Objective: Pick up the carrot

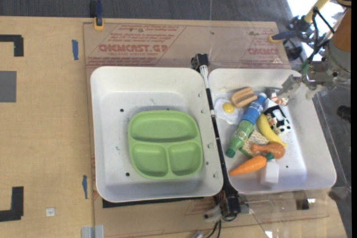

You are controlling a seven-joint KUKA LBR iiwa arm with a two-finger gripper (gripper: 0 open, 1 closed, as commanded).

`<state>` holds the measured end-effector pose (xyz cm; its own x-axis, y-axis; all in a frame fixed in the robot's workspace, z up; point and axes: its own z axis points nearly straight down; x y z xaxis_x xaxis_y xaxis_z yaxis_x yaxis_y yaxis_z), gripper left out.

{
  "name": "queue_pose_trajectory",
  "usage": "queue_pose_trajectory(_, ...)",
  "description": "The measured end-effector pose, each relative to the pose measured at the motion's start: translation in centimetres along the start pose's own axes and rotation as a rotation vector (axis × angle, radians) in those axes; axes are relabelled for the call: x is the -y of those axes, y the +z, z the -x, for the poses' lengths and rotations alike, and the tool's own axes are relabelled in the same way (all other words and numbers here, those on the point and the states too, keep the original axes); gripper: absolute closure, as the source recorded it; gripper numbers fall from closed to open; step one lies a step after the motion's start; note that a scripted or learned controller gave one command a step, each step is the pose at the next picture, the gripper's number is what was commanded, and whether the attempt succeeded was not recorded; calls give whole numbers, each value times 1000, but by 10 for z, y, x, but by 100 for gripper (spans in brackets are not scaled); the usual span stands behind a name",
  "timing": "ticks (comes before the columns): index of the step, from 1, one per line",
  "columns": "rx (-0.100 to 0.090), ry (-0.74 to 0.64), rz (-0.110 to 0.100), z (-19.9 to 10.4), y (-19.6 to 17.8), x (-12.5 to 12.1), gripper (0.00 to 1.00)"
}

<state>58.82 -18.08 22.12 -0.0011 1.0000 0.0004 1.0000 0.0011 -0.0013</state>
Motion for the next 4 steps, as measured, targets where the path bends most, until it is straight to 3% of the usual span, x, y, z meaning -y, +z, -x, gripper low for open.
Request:
queue_pose_trajectory(1,-2,-87,-2,-67,19,109,0)
queue_pose_trajectory(2,0,-357,4,-72,129,107,0)
queue_pose_trajectory(3,6,-355,12,-70,118,105,100)
queue_pose_trajectory(4,6,-354,12,-71,118,105,0)
